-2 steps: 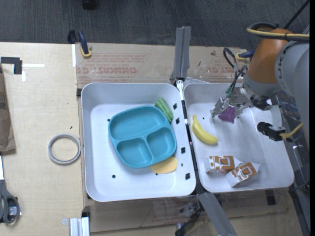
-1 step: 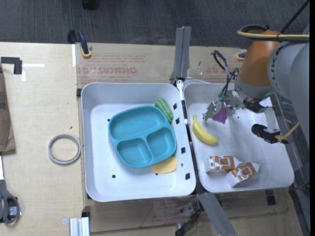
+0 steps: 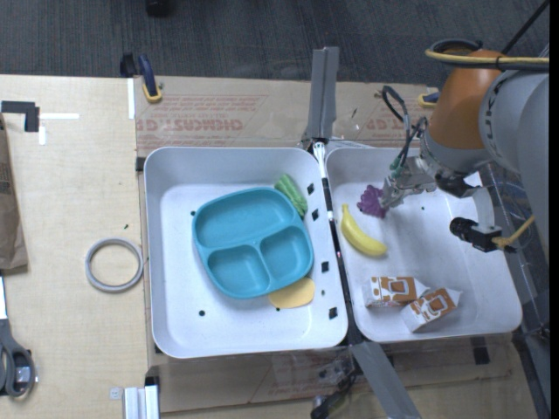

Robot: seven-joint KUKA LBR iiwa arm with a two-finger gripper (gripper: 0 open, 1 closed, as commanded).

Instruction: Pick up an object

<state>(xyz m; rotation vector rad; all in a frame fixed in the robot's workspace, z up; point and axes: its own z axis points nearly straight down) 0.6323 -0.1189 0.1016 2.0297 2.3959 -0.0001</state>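
In the right bin (image 3: 489, 295) lie a yellow banana (image 3: 360, 233), a purple bunch of grapes (image 3: 373, 202) and two small orange-and-white cartons (image 3: 410, 299). My gripper (image 3: 389, 194) reaches down from the right and sits right beside the grapes, touching or nearly touching their right side. The left bin (image 3: 166, 234) holds a blue divided plate (image 3: 253, 241), with a green object (image 3: 293, 194) at its upper right rim and a yellow piece (image 3: 293, 295) under its lower edge.
A grey ring (image 3: 114, 264) lies on the wooden bench left of the bins. Scissors (image 3: 13, 365) sit at the lower left corner. A metal divider post (image 3: 322, 94) stands between the bins at the back. The arm's body covers the right bin's far right corner.
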